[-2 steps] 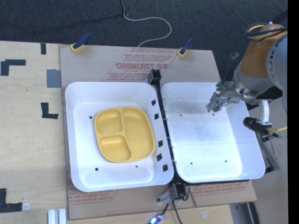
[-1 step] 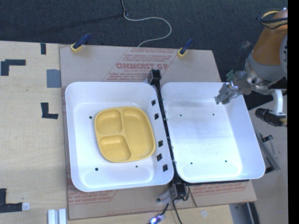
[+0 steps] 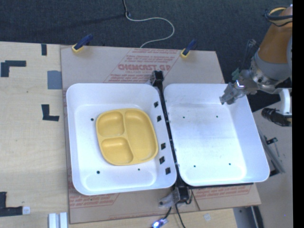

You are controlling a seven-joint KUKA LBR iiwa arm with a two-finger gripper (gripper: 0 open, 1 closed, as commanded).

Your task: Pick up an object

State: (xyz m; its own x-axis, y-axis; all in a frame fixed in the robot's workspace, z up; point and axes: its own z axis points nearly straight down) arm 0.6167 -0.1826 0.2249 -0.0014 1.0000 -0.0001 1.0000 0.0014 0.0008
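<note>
A yellow divided plate (image 3: pixel 126 136) with three compartments lies flat in the left bin (image 3: pixel 80 99), a little left of that bin's middle. My gripper (image 3: pixel 229 95) hangs over the far right corner of the right bin (image 3: pixel 247 127), well away from the plate. Nothing shows between its fingers. The grey arm with its orange band (image 3: pixel 278 42) comes in from the upper right.
The two white bins sit side by side on a cardboard sheet (image 3: pixel 142 65), joined by a black divider with clips (image 3: pixel 164 122). Two blue-and-yellow clamps (image 3: pixel 81 43) hold the sheet's far edge. A white cable (image 3: pixel 152 20) loops behind it.
</note>
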